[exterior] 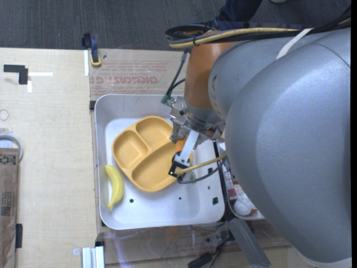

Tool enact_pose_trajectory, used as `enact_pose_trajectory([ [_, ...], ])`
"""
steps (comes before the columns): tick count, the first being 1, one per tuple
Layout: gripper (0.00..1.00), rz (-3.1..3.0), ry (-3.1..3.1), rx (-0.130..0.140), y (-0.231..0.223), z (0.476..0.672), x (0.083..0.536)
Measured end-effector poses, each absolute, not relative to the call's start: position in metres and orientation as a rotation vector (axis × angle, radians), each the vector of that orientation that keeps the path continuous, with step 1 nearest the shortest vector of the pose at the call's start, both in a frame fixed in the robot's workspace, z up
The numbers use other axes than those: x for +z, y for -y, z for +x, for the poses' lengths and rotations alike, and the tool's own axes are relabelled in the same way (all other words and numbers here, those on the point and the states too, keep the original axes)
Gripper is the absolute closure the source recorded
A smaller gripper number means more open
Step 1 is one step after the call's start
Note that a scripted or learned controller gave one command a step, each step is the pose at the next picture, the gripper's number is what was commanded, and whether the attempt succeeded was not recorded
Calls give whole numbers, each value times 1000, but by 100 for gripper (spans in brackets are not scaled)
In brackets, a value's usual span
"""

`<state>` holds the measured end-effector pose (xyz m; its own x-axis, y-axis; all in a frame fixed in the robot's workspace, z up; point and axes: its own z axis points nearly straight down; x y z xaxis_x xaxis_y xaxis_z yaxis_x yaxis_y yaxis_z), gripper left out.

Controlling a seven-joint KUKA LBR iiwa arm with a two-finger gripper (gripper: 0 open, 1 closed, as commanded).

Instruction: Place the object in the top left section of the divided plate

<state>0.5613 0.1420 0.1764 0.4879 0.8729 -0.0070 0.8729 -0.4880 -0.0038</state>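
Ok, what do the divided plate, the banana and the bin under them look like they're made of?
Divided plate: probably moulded plastic, matte yellow-orange, one even colour with rounded ridges. Banana: uniform yellow with a faint sheen, possibly a plastic toy; real fruit cannot be ruled out. Bin: likely white plastic, smooth, softly glossy, rounded corners.

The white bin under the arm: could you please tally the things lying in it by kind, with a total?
Divided plate, yellow-orange: 1
Banana, yellow: 1
Total: 2, counting what shows in the white bin; the arm covers the bin's right side.
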Motion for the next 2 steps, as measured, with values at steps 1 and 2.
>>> enact_pose_trajectory([
  [1,100,2778,-1467,-14,-131,563,171],
  [2,100,2728,-1558,-16,-210,533,102],
])
